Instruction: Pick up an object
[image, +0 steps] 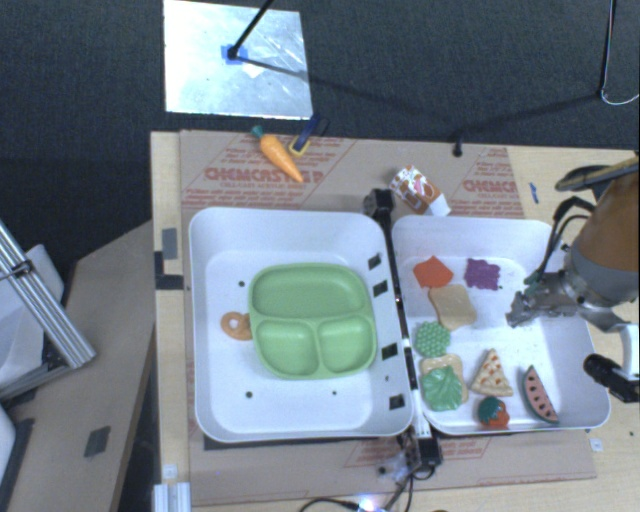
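The right bin (520, 232) holds several toy foods: an orange piece (432, 271), a purple piece (483, 273), a tan bread slice (453, 306), a round green piece (432, 338), a green leafy piece (442, 385), a pizza slice (490, 373), a watermelon slice (540, 392) and a small red-and-green piece (491, 411). My gripper (524, 306) hangs over the right part of this bin, right of the bread slice and above the pizza slice. Nothing shows between its fingers.
The left bin (215, 300) holds a green sectioned plate (310, 320) and a small orange ring (236, 326). Behind the bins lie a toy carrot (280, 156) and a small wrapped item (418, 190) on the cardboard. A shiny sheet (237, 60) lies further back.
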